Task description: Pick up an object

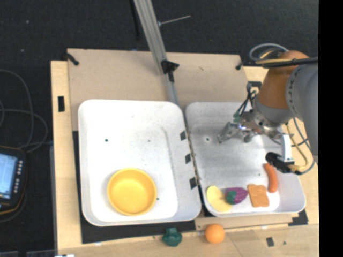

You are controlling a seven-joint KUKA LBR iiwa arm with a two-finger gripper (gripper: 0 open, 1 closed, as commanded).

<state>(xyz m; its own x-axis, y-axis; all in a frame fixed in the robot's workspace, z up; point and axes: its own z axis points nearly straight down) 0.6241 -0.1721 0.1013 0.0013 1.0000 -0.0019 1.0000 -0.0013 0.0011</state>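
Pick not yet made: two-finger gripper point(234, 132) hangs over bare floor of the right white bin point(214, 116), jaws spread, nothing between them; candidate objects (orange carrot-like stick point(271, 178), orange block point(259, 195), purple-green toy point(234, 195)) lie along the near wall, untouched

Readable text: none on either bin, the bench or the arm.
Handheld screen point(7, 176), left edge: lit, its contents too small to read.
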